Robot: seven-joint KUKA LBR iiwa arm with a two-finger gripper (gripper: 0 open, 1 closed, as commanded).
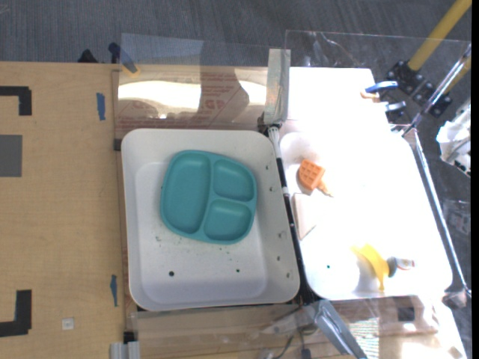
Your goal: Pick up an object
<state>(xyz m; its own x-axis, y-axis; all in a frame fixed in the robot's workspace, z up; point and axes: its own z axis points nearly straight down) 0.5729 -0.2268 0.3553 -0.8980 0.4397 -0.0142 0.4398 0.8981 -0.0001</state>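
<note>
A small orange waffle-textured piece [311,175] lies near the left wall of the right bin [359,126], which is brightly lit and washed out. A yellow object [372,261] lies near that bin's front edge, with a small grey and red piece [404,263] just to its right. A teal divided plate [208,197] with three compartments lies flat in the middle of the left bin [142,275].
A clear plastic panel [277,88] stands upright between the bins at the back. A yellow pole with black clamps [419,81] sits at the top right beyond the right bin. Brown cardboard [52,200] covers the bench to the left.
</note>
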